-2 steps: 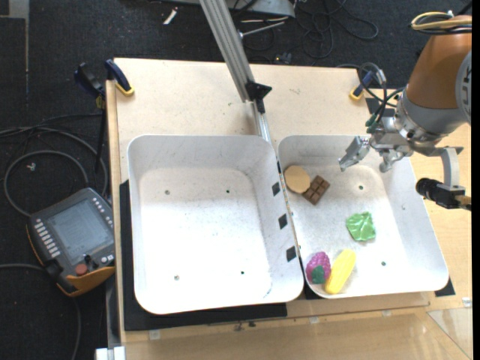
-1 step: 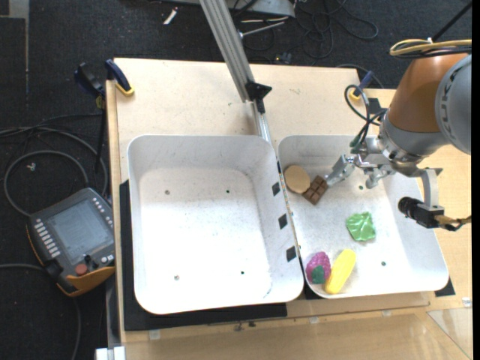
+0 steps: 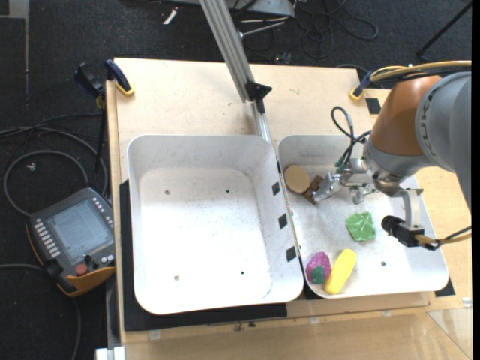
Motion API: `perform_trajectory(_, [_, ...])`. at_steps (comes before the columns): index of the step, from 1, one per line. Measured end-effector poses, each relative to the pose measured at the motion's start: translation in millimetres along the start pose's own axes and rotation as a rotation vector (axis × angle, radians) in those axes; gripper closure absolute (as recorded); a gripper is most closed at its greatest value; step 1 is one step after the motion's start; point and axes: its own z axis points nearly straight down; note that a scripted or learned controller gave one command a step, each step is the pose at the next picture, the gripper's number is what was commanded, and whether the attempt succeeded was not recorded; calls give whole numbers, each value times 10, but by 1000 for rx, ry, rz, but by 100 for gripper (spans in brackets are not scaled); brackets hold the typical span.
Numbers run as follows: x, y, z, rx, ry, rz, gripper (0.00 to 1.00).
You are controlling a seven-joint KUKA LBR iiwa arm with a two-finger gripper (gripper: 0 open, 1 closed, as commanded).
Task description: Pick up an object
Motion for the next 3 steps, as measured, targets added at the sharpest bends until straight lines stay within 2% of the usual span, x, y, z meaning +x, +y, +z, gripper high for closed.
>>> perform_trajectory(1, [-6, 18, -138, -7, -1, 0, 100])
perform_trajectory(3, [-30, 122, -1053, -12, -3, -3, 100])
